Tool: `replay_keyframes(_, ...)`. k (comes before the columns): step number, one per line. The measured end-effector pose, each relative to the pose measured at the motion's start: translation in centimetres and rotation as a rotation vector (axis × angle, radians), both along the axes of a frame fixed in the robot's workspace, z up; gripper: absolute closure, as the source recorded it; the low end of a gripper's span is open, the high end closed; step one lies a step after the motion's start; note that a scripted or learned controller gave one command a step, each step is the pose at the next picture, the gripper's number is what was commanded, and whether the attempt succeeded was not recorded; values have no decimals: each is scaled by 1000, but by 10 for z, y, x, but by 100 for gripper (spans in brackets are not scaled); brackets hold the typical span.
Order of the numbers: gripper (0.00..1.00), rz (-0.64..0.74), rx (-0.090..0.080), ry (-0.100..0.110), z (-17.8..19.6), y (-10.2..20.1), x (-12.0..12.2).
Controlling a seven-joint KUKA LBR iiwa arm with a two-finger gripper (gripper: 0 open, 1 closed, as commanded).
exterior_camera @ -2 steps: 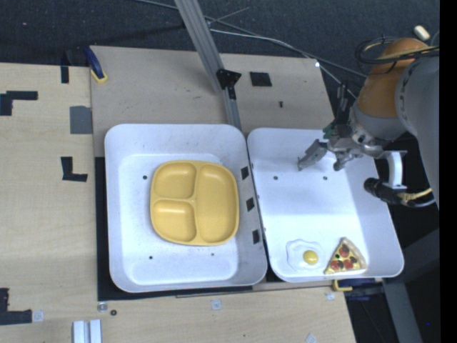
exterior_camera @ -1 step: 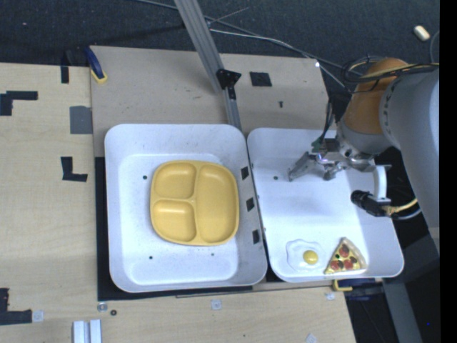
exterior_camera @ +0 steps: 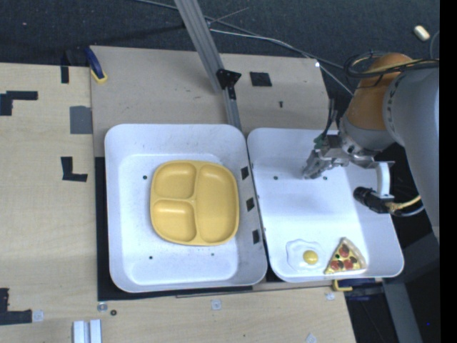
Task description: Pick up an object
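tool (exterior_camera: pixel 313 170) low over right bin (exterior_camera: pixel 285 148), far end; grip state unreadable | fried egg (exterior_camera: pixel 304 254) and pizza slice (exterior_camera: pixel 346 256) at near edge, well apart from tool | yellow divided plate (exterior_camera: pixel 194 202) in left bin (exterior_camera: pixel 128 191)

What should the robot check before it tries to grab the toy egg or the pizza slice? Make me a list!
1. Toy egg lies flat in the right bin, near its front edge: ok.
2. Pizza slice sits beside the egg, apart from it: ok.
3. Gripper is above the toys: not ok, it hangs over the bin's far part.
4. Fingers open: cannot tell.
5. Nothing lies between gripper and toys: ok.
6. Yellow plate is out of the way, in the left bin: ok.
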State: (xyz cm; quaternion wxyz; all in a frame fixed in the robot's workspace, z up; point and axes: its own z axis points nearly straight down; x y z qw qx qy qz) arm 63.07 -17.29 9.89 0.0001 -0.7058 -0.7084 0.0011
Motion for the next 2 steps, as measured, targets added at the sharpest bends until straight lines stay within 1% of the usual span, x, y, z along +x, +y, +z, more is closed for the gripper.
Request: replay_keyframes(2,100,-1,1,-5,123,9,-7)
